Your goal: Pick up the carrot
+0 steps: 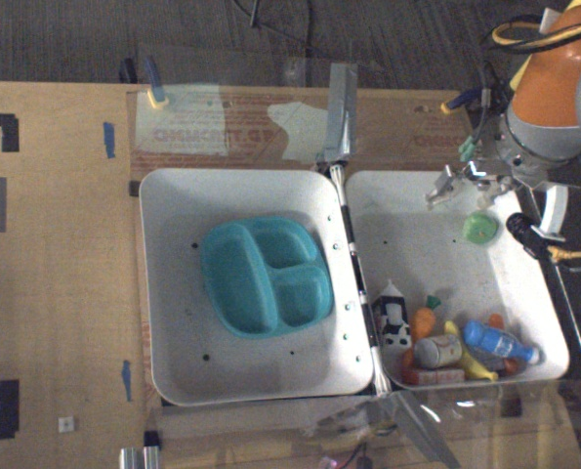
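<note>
Carrot (424, 321) among clutter, right bin (407, 213) near corner; claw (453, 180) well apart, fingers spread, holding nothing.

Grey arm (549, 115), orange band, yellow cable

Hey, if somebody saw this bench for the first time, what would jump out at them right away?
First, the teal divided plate, alone in the middle of the left bin. Next, the bright clutter at the near edge of the right bin: the small carrot beside a milk carton, a blue bottle and a can. The arm's orange band stands over that bin's far right corner, near a green disc.
</note>
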`<state>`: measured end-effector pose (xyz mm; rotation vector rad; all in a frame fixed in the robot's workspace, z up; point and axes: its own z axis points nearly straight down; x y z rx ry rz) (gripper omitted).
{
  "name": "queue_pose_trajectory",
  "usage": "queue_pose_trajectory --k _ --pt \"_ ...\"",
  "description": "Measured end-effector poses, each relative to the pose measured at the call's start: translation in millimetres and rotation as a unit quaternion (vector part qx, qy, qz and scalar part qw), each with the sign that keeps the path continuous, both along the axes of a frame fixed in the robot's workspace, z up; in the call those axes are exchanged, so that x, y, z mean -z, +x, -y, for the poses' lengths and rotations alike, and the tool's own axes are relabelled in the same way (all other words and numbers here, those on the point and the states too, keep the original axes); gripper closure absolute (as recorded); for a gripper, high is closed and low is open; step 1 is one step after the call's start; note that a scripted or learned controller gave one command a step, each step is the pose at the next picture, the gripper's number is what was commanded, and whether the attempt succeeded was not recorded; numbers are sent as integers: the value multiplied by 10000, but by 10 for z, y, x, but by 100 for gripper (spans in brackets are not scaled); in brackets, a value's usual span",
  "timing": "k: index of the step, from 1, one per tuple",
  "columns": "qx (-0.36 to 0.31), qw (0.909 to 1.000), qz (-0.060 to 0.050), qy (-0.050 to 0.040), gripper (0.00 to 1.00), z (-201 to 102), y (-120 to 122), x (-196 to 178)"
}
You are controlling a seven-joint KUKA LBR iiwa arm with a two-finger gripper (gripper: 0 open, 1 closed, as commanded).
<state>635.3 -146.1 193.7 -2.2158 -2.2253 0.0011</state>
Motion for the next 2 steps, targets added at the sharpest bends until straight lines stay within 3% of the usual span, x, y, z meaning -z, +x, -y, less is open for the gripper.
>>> queue_pose_trajectory --k 1,2 --pt "-246 9997 48 -2 0 -59 -665 1056" --pt "-378 9992 82 -55 0 -397 -1285 1041"
